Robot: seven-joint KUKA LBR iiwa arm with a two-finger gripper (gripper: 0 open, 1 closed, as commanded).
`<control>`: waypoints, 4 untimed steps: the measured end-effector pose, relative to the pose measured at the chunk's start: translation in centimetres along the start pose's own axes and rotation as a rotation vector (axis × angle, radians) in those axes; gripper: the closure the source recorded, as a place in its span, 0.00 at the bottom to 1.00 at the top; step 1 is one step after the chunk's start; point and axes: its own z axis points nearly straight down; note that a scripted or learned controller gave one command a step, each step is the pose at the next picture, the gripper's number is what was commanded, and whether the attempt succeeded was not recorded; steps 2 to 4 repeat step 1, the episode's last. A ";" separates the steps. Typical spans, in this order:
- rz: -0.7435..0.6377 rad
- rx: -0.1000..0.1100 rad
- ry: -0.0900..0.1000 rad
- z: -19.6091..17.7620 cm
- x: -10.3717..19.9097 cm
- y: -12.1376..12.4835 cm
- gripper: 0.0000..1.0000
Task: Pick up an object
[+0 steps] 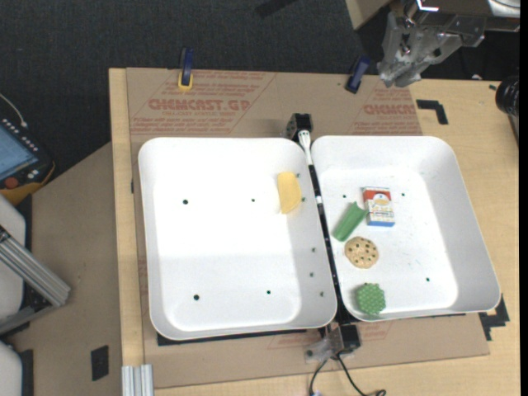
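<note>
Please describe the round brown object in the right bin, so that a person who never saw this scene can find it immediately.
Look in the right white bin, in its left half. There, below the small red-and-white box, lies the cookie. It is the only round, tan, speckled thing; its neighbours are green or boxy.

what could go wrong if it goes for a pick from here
The green stick, small box and cookie lie close together in the right bin, so the hand might nudge a neighbour or catch two at once. The yellow piece sits near the left bin's right wall, which may block a clean grasp. The hand is above the bench behind the bins, so a long descent could land off target.
</note>
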 end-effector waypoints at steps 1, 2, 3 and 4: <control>0.000 -0.004 0.001 -1.1 0.0 0.1 1.00; 0.000 -0.004 0.001 -1.1 0.0 0.1 1.00; 0.000 -0.004 0.001 -1.1 0.0 0.1 1.00; 0.000 -0.004 0.001 -1.1 0.0 0.1 1.00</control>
